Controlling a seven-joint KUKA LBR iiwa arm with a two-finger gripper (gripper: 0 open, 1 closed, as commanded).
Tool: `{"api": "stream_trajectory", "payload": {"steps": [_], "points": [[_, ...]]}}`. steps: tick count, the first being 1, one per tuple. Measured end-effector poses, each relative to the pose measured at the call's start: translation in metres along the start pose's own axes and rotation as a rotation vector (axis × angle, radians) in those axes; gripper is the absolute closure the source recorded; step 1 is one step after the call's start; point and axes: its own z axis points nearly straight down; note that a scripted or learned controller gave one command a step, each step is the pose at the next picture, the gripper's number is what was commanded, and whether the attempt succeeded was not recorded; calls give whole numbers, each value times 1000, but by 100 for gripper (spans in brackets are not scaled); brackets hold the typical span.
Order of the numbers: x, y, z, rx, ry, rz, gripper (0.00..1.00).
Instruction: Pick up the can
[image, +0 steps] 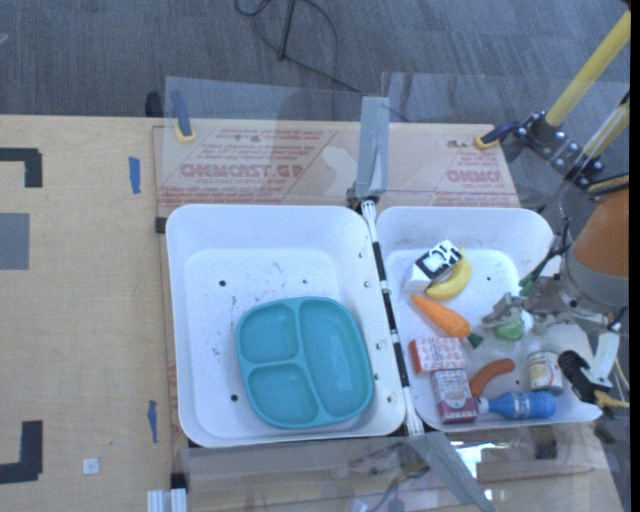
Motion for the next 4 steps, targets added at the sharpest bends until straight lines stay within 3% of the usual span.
{"api": "stream_trajectory", "payload": {"steps": [1,2,3,4], "points": [[-6,-1,-8,-2,-11,6,100],[8,-22,0,-6,-15,34,100],[40,-62,-115,7,-11,-257,100],[39,-13,-154,6,-11,-654,100]]}}
